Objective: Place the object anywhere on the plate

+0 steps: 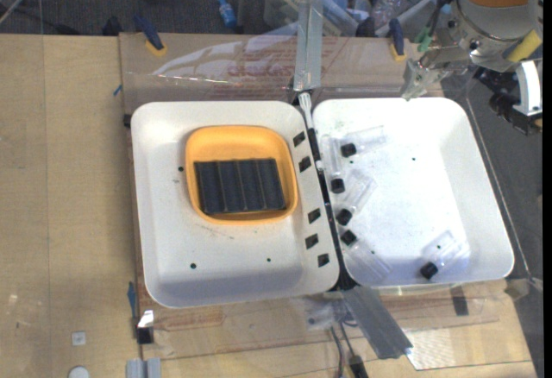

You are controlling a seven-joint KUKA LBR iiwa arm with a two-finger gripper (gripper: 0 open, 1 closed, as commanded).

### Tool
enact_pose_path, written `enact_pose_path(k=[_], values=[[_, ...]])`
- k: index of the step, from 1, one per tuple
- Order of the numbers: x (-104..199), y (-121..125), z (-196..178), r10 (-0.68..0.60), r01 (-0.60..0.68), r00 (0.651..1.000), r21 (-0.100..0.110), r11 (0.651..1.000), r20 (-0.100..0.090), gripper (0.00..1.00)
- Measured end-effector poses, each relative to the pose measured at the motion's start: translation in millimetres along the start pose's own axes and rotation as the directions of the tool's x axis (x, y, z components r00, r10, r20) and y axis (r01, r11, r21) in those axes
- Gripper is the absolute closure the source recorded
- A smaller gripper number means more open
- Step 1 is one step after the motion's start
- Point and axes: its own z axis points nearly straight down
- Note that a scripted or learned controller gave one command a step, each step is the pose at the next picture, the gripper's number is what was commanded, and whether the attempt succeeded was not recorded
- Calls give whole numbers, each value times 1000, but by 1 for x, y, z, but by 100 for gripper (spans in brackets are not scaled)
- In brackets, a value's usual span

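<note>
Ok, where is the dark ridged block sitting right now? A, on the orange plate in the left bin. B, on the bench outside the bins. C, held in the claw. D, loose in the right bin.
A: the dark ridged block lies flat on the orange plate, which sits in the left bin.

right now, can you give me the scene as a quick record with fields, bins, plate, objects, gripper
left bin: white bin holding an orange plate
on plate: dark ribbed rectangular block
right bin: white bin with several small clear vials with black caps
gripper: gripper above the right bin's far edge, holding nothing visible
arm: orange band at top right
</note>
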Motion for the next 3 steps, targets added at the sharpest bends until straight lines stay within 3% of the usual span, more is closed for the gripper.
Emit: enact_pose_path(k=[1,2,3], values=[[-45,-8,-49,-279,279,960,-2,960,2,100],[-128,-47,-56,-700,700,714,-1,714,5,100],[-128,-47,-56,-700,700,714,-1,714,4,0]])
